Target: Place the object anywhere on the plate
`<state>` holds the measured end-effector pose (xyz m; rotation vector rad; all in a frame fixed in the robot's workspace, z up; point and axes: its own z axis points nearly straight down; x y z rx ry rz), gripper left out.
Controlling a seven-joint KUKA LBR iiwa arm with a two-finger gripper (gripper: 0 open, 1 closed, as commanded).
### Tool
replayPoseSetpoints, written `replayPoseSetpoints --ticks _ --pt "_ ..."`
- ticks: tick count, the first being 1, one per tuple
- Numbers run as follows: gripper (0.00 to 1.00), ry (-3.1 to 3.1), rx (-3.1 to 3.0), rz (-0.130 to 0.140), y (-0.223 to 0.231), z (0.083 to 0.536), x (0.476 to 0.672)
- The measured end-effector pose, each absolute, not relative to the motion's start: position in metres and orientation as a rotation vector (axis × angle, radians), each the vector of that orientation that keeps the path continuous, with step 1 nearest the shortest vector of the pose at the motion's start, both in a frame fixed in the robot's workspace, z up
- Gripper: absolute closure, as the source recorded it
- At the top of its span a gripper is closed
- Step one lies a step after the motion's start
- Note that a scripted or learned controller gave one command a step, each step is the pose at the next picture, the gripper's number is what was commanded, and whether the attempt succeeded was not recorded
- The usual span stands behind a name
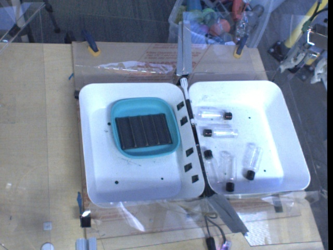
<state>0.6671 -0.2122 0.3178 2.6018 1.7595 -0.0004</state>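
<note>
Picking is the step in hand, by my read: nothing sits on the plate [118, 108] yet, all candidate objects are in the right bin [270, 95]. They're small clear vials with black caps, five as far as I can count: one vial [214, 114] lying near the top left of that bin, a second vial [221, 133] just below it, a third vial [252, 161] tilted toward lower right, a fourth vial [227, 175] near the front wall, and a fifth [208, 154] close to the divider, hard to make out. The teal plate lies in the left bin [93, 139], a dark ribbed insert [143, 130] covering its middle. End effector state: cannot tell from this frame. To do it well: go for the top vial or the one below it, both lie apart from neighbours with room either side. Close across the short axis of the body, not the cap end; clear round plastic will likely roll or squirt out if pinched off-centre. Lift high enough to clear the divider [190, 134] between the bins, then release low over the ribbed insert so it doesn't roll off the plate rim.
</note>
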Motion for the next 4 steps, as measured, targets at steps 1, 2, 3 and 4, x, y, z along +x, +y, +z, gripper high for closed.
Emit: replayPoseSetpoints --ticks 1,2,3,4 --pt "0.0 1.876 2.517 0.0 -0.213 0.383 0.668" --pt "0.0 2.117 2.315 0.002 -0.213 0.4 0.668" --pt "0.0 2.24 2.196 0.001 -0.218 0.436 0.668" --pt "0.0 2.501 1.895 0.002 -0.221 0.436 0.668"
